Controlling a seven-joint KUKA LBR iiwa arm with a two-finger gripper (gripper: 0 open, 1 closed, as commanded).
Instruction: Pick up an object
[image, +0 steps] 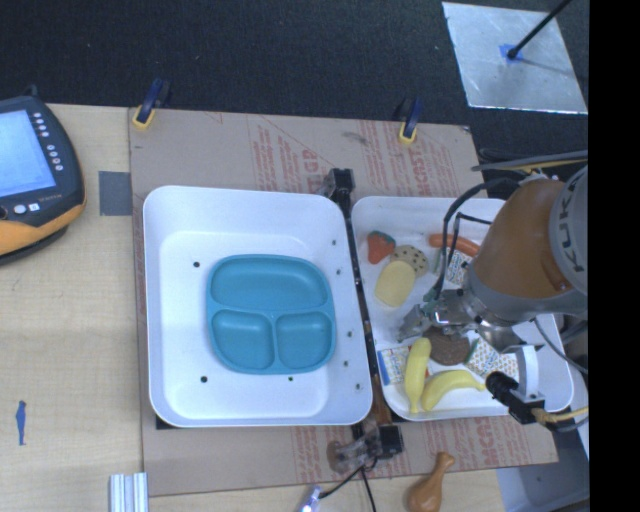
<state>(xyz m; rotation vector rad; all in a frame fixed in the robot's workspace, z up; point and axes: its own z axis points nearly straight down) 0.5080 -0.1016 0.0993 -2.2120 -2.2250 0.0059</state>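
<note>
Occupying the far left of the frame, a black and orange handheld pendant (28, 185) with a pale screen lies on the wood-grain tabletop (60, 340). A brown cardboard sheet (260, 150), printed with red lettering and clamped along its upper edge, carries both bins. At centre left, the smooth white left bin (170, 220) holds a matte teal plate (271, 312) with three compartments. Right of centre, the right bin (385, 215) holds plastic toy foods: an orange-red piece (380, 247), a pale yellow oval (394, 284), a speckled slice (411, 258), and two yellow bananas (433, 380) toward its lower edge. The grey tool (438, 318) sits low among these items, just above the bananas; the orange-banded arm (520, 245) hides the bin's right part. Whether the tool is open or closed cannot be told.
</note>
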